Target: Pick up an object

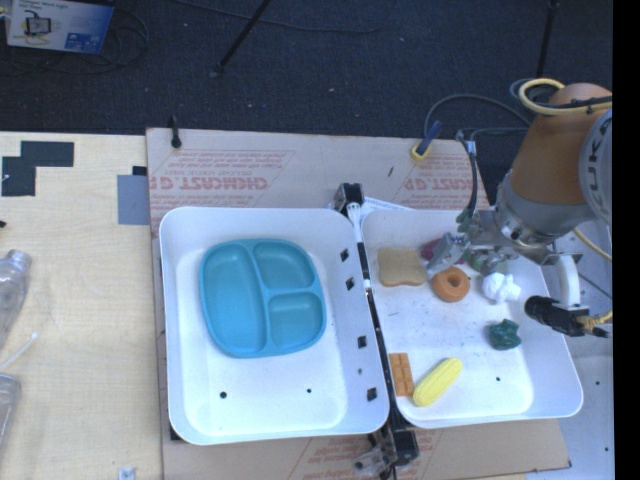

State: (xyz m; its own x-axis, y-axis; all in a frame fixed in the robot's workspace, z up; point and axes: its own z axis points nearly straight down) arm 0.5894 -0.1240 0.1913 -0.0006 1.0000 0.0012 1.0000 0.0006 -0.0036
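Note:
My gripper (470, 250) hangs low over the back of the right bin (545, 393), just above and behind an orange donut (451, 285). A tan toast slice (401, 266) lies to the left of the donut. A small dark red piece (436, 249) shows beside the gripper's left side. To the donut's right sits a white lump (500, 288), with a dark green item (504, 334) nearer the front. A yellow corn cob (438, 381) and an orange waffle strip (401, 373) rest at the bin's front left.
The left bin (190, 388) holds a blue divided plate (264, 296). A black clip rail (362, 308) joins the two bins. The arm's grey and orange body (556, 163) and its cables rise over the right bin's back right corner.

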